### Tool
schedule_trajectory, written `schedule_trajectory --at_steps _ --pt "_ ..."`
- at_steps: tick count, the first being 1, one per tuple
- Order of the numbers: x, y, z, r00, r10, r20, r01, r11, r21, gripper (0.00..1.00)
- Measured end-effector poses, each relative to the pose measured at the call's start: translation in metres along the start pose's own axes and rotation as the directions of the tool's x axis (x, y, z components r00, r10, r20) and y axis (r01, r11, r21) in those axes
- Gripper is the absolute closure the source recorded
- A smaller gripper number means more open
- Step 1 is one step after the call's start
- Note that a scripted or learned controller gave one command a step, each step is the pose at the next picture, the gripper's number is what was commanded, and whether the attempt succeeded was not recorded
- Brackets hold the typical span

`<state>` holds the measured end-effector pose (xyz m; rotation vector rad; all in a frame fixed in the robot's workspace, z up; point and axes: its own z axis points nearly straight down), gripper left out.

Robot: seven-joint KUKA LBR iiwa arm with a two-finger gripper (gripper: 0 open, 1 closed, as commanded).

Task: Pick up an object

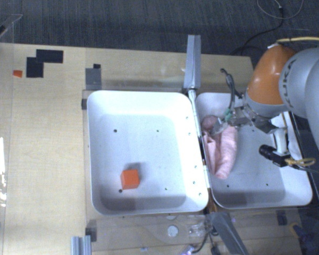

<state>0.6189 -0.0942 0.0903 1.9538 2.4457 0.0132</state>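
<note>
the grey arm with its orange band (268,73) comes in from the right of the frame and bends down over the right-hand shallow white bin (266,193). its tool (227,119) sits low at the upper left part of that bin, close to the divider between the two bins. the tip is small and dark against the clutter of cables there, and whether it is spread or closed cannot be told from this angle, nor whether anything sits in it.

directly at the tool lies a soft pale pink cloth-like object (223,150), bunched up along the left wall of the right bin. its upper end, a rounder and slightly darker pink lump, reaches up to the tool tip and appears to touch it or lie just under it; the rest of it trails away from the tool toward the lower part of the frame. its long axis runs nearly top to bottom in the picture, parallel to the bin's left wall, leaning a little to the right at the top. the lower end stops about mid-height of the bin.

in the left-hand shallow white bin (95,142), well apart from the tool, a small orange cube (130,179) rests on the floor in the lower left part, with one flat face up and its edges turned slightly off the bin's sides.

both bins stand on a light wooden tabletop (37,158); black blocky marks (42,61) sit at its upper left.
</note>
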Motion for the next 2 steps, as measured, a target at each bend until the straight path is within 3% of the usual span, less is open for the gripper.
schedule_trajectory --at_steps 1,2 --pt "0.001 0.003 -0.013 1.0 -0.001 0.001 0.001 1.0 -0.008 1.0" --pt "0.041 0.042 -0.097 0.965 -0.262 0.0 0.262 0.965 0.001 1.0"
